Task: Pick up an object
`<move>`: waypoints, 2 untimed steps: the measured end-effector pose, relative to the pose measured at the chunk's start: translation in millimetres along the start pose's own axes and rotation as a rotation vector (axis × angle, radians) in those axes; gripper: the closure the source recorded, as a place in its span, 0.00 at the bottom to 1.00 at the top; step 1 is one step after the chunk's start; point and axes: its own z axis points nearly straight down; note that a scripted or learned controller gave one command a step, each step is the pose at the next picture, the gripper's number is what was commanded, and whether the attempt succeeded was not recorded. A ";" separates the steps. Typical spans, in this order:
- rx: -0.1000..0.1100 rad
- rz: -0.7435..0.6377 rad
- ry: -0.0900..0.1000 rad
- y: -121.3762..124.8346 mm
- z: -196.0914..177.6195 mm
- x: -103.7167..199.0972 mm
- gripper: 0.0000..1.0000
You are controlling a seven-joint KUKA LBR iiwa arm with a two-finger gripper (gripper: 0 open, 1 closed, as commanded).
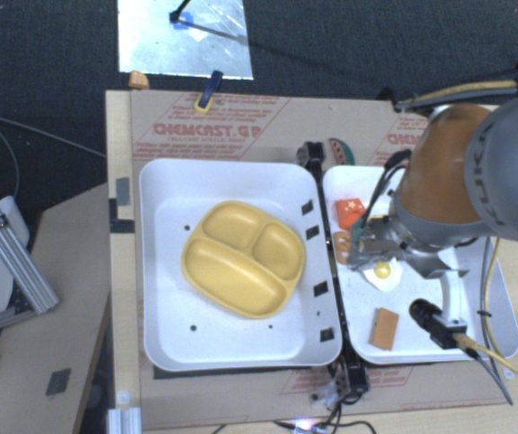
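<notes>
Brown block (384, 329), long axis near-to-far

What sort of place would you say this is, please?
Probably a robotics lab test bench: a grey and orange arm reaches over a cardboard-lined bench, a white bin holds a yellow divided plate, and aluminium framing stands at the left.

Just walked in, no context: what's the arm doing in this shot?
The KUKA arm reaches in from the right, with its gripper low over the right bin, close to the divider. It sits between a red-orange block and a fried-egg toy. A brown block lies nearer the front. The left bin holds a yellow divided plate, away from the arm. Nothing looks lifted, and this view can't settle whether anything is gripped.
</notes>
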 end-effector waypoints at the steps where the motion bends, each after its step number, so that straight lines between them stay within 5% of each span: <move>1: 0.011 0.004 0.000 -3.4 5.2 57.2 1.00; 2: 0.011 0.009 -0.003 -3.3 5.1 53.4 0.00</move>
